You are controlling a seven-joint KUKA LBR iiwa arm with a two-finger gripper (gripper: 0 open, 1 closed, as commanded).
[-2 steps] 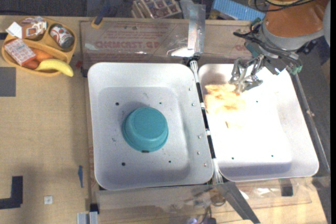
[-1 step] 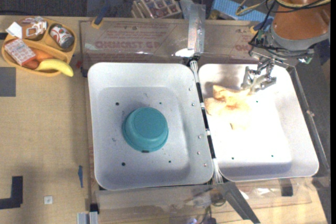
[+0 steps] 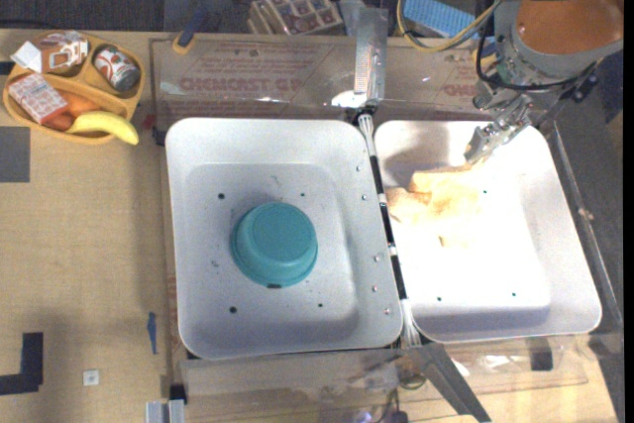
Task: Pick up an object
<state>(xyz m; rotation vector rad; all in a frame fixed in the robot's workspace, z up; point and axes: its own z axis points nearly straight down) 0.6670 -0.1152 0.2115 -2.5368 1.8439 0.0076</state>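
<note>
Your gripper (image 3: 487, 140) is hanging over the far edge of the right bin (image 3: 555, 312), up near that bin's back wall, and it's blurred enough that you cannot tell how it is set, and nothing can be made out in it. The orange band and grey wrist of the arm sit directly behind and above it.

Now look just below and to the left of the gripper: there's a pale tan, washed-out object (image 3: 436, 195) lying on the right bin's floor, close by but apart from the gripper. It looks flat and soft-edged, and its long axis runs roughly from the bin's left wall up toward the gripper, so the near end of it is the end closest to you. What it actually is, you can't tell from here.

That's your likeliest target, I'd judge: a short drop forward and leftward from where the gripper hangs.

Farther left of the gripper, well apart and across the divider, the left bin (image 3: 198, 312) holds a teal bowl (image 3: 275, 244), upside down near its middle. Much longer reach.

Way off on the tabletop (image 3: 79, 263), far left of the gripper, a yellow tray (image 3: 20, 102) carries a banana (image 3: 104, 125), a can and small boxes, outside both bins.
</note>
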